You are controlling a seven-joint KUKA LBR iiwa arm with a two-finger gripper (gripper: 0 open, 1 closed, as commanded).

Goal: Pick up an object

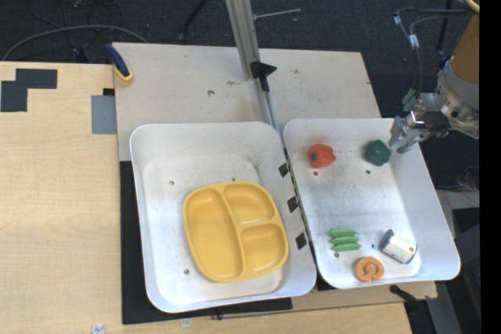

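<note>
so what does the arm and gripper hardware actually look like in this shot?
The arm is grey metal at the wrist, with an orange band above it. Thin dark cables loop alongside it. The gripper is small, silver-grey metal with dark parts; its details are too small to make out.
</note>
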